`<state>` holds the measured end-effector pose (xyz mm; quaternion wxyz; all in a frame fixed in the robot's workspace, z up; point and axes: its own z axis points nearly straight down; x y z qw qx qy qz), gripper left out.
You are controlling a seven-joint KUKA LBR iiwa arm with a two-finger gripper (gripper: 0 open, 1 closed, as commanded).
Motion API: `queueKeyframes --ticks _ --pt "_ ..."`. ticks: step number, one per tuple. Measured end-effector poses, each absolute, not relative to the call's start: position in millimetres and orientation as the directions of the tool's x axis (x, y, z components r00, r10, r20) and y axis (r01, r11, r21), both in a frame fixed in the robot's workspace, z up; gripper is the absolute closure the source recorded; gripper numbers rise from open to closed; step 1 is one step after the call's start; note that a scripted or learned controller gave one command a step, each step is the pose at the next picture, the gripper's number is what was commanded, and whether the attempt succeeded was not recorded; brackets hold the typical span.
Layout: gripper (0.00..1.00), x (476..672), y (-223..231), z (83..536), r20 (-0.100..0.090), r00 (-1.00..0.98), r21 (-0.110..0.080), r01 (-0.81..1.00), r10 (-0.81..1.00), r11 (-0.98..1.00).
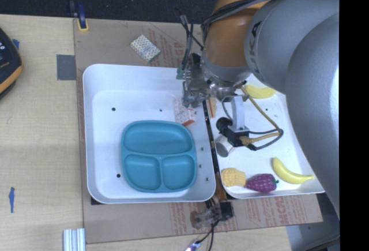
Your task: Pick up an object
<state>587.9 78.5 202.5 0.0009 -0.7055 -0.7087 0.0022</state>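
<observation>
Reaching in from the right of the frame, the grey arm [294,65] with its orange band [230,25] covers most of the right bin [271,191]. Gripper [193,97] sits at centre frame, low over the divide between the two bins, just above the left bin's [101,128] right edge; whether it is wide, narrow or holding anything cannot be told. Small orange-and-white item [184,115] lies directly below it, touching the upper right corner of the blue divided plate [158,154], which fills the lower middle of the left bin. Right bin contents along lower edge: corn cob [233,176], purple grapes [261,183], banana [290,171]. Second yellow piece [259,92] near the wrist. Patterned square [145,47] on cardboard, upper left of the bins.
</observation>
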Motion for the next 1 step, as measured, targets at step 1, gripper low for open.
queueKeyframes --ticks 1 --pt "0.00 588.0 78.4 202.5 -0.002 -0.004 -0.004 1.000 1.000 0.004"
